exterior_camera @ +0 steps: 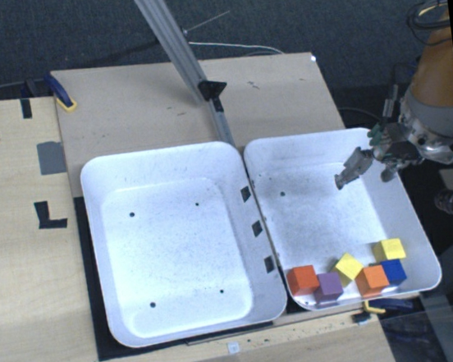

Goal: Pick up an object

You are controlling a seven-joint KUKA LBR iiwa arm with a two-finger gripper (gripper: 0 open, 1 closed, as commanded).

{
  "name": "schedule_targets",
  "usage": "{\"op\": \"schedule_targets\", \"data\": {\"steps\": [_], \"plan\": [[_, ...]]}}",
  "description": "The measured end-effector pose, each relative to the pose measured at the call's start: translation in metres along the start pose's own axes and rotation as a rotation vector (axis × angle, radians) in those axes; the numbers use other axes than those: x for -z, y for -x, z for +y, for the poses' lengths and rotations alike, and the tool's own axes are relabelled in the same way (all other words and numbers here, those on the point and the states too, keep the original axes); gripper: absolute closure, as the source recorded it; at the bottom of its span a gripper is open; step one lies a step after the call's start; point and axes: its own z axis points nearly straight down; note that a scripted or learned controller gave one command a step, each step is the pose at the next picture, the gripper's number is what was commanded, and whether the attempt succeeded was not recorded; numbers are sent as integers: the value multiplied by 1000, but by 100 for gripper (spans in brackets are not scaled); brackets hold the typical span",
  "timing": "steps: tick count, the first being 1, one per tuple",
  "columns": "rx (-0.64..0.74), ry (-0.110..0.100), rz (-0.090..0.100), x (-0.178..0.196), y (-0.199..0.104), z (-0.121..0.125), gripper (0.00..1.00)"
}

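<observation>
The grey robot arm with the orange band (437,82) reaches in over the shallow white bin on the right (307,165). Its two-finger gripper (365,166) hangs above the far part of that bin. The two fingers point different ways, with a gap between them, so the gripper looks open. Nothing sits between the fingers.

This looks like the start of the job: no block is picked yet. The blocks are well away from the gripper, all bunched along the near edge of the right bin. There is a small orange cube (303,278), a purple cube (330,285) just beside it, a tilted yellow cube (349,267), another orange cube (373,278), a blue cube (394,271) touching that one, and a second yellow cube (391,249) behind the blue one.

Next, I think the gripper needs to move toward the near edge, line up over one block, and go down.

The shallow white bin on the left (97,201) sits right beside the right bin and has only little dark dots on its floor.
</observation>
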Motion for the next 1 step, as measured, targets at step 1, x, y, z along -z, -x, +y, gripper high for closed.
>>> {"op": "schedule_targets", "data": {"steps": [1], "plan": [[-1,-9,2,-135,-26,2,0]]}}
